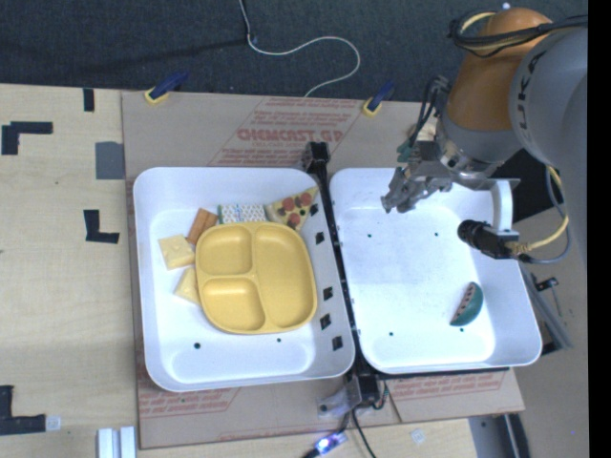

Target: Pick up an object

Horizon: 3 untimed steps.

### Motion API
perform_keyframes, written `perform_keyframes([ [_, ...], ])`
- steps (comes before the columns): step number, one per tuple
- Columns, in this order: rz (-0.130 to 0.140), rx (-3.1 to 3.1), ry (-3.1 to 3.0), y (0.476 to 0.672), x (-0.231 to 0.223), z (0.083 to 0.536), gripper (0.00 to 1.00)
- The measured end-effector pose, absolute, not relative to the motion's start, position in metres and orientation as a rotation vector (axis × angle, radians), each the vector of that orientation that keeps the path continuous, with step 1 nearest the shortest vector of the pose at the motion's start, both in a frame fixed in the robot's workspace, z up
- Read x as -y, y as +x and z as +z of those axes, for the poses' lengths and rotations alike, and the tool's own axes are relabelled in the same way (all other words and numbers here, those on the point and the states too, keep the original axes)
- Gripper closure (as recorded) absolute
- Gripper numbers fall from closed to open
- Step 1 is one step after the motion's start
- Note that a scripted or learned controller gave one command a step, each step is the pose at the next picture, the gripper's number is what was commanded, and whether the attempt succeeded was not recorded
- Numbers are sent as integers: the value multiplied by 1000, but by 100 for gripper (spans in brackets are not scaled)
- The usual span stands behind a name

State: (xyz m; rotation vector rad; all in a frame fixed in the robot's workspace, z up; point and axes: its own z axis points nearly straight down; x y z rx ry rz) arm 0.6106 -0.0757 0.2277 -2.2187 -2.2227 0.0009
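Observation:
My gripper (399,198) hangs over the far left part of the right bin (420,351), with nothing seen between its fingers. A teal and red watermelon-slice toy (467,305) lies near the right bin's right wall, well away from the gripper. In the left bin (158,351) a yellow divided plate (255,277) lies flat. Around its far and left sides lie a pizza-slice toy (294,207), a patterned flat piece (241,214), an orange-brown piece (200,224) and pale yellow cracker-like pieces (177,252).
The bins sit on a cardboard sheet (277,132) over a wooden bench. A black divider strip (329,256) runs between the bins. A white cable (305,51) loops across the dark floor at the back. A black cylindrical part (482,237) sticks out from the arm over the right bin.

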Motion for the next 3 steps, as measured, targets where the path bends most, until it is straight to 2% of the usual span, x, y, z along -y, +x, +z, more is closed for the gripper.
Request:
perform_keyframes([
  [1, 2, 2222, -2220, 604, 86, 233, 100],
  [2, 4, 2222, -2219, 602, 71, 220, 100],
  [3, 0, 2223, -2219, 609, 76, 231, 100],
])
